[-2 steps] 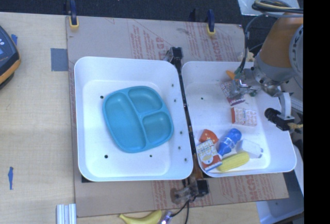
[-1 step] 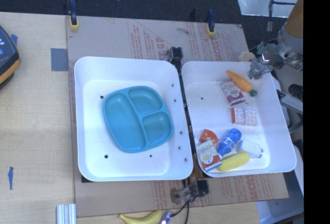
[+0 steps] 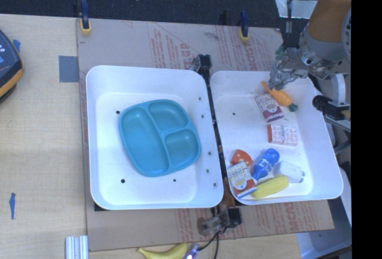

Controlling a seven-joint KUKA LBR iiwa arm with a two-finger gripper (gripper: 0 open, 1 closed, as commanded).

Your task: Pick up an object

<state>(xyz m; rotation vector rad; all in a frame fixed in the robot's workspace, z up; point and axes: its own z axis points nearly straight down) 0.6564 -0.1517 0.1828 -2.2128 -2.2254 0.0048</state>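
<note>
My gripper (image 3: 279, 82) hangs low over the far part of the right bin (image 3: 239, 126), its tips right at the left end of an orange toy carrot (image 3: 279, 95). Just below the carrot lies a small red-and-white packet (image 3: 269, 107), and a second packet (image 3: 282, 134) sits nearer the bin's middle. At the near edge are a red-orange pouch (image 3: 240, 172), a blue bottle (image 3: 265, 163), a yellow corn cob (image 3: 270, 187) and a white piece (image 3: 291, 170). I see nothing lifted between the fingers.
The left bin (image 3: 101, 132) holds a blue divided plate (image 3: 159, 136). A yellow banana (image 3: 163, 250) lies on the bench in front of the bins. Clamps (image 3: 84, 16) hold the cardboard sheet at the back, and a dark device (image 3: 9, 64) sits at the far left.
</note>
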